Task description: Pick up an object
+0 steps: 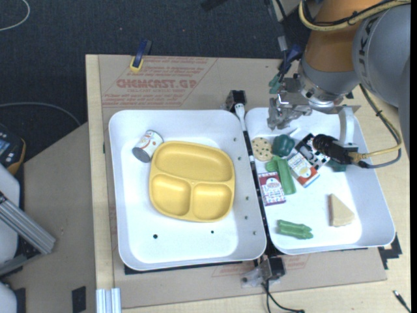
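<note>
Left bin (124, 175): glossy yellow three-compartment plate (191, 180), small tipped cup (147, 145) | Right bin (371, 201): round cookie (262, 148), green pieces partly overlapped, tan wedge (340, 210) | Gripper (281, 118): above the bin's far-left corner, opening indiscernible.

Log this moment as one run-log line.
arm: over right bin far end | gripper: above cookie, holding nothing seen | left bin: yellow tray, cup

Yellow divided plate (191, 186) in white left bin (124, 194); green pickle (294, 229), tan wedge (340, 211), brown-speckled cookie (262, 148) lower right.
</note>
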### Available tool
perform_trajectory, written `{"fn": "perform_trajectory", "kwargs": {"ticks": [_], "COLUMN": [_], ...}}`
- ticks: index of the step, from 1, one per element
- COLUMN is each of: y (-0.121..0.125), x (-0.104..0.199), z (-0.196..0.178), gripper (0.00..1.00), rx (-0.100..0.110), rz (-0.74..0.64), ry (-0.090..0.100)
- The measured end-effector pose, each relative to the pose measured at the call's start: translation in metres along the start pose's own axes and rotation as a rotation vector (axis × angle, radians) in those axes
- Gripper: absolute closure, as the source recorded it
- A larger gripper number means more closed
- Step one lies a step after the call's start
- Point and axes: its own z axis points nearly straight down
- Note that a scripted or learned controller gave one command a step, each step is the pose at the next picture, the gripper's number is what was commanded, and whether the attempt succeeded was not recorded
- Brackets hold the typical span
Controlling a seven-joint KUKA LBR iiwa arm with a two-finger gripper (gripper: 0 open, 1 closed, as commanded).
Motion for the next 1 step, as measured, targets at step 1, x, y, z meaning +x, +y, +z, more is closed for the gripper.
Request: {"fn": "perform_trajectory", "kwargs": {"ticks": [1], "y": [0.0132], "x": [0.0246], "z": [0.0048], "gripper": [1.00], "rx": [0.001], "rz": [0.003], "ry": [-0.001]}}
